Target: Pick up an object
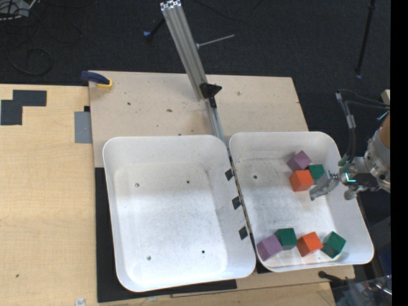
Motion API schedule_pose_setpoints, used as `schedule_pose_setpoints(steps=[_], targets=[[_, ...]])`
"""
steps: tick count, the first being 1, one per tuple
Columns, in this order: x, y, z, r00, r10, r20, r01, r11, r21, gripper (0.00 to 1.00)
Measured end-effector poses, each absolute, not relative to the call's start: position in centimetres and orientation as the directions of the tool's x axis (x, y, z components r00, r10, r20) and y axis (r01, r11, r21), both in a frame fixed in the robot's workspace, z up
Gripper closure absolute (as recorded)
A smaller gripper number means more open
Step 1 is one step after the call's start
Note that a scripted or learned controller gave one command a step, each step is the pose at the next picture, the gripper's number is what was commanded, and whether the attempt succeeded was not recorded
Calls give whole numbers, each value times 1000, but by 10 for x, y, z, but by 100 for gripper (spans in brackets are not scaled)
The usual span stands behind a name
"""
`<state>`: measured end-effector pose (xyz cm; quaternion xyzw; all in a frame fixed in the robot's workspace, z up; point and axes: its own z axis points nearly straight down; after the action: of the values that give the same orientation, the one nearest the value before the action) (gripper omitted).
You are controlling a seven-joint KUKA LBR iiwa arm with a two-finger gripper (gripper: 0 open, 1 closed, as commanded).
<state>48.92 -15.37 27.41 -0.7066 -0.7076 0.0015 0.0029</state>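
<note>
Blocks, seven, all in the right bin, none gripped. Going left to right: pale bench with dark patches; blue-and-yellow clamp on the board behind the bins; left bin, white and speckled; slanted aluminium bar rising from between the bins. Inside the right bin, near the front wall: purple block, dark green block just beside it, orange block, then another green block toward the front right corner. Farther back, well apart from that row: purple block touching an orange block, with a green block tucked against both. Pincer low over the bin's right side, just right of that back cluster, tilted. Fingers too blurred to judge as spread or pressed together; nothing seen between them. Grey arm entering at far right.
</note>
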Motion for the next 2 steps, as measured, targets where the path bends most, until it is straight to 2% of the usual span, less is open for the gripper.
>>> schedule_pose_setpoints(steps=[1,2], targets=[[490,-155,276,2,1000,1,1000,-2,-2,0],[495,-154,231,2,1000,2,1000,-2,-8,0]])
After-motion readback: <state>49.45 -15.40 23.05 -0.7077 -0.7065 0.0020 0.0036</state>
